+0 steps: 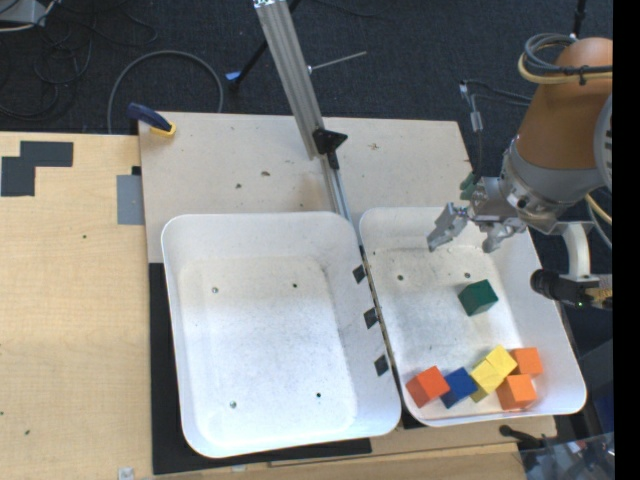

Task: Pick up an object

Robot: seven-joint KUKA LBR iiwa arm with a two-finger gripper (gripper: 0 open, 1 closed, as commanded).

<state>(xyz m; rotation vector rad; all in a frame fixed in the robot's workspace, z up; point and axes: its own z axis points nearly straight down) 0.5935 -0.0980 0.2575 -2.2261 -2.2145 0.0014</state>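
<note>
My gripper (470, 234) hangs over the back of the right bin (432, 226), its two fingers spread open with nothing between them. A dark green block (478, 297) lies alone in that bin, a little in front of the gripper and slightly to its right. At the bin's front right corner sits a cluster of blocks: an orange one (429, 383), a blue one (459, 386), a yellow one (492, 369), and two more orange ones (526, 360) (516, 392).
The left bin (180, 238) lies beside the right one, with black clips (371, 317) along the shared edge. A slanted aluminium rail (295, 68) rises behind the bins. The arm's orange band (565, 108) sits at the right.
</note>
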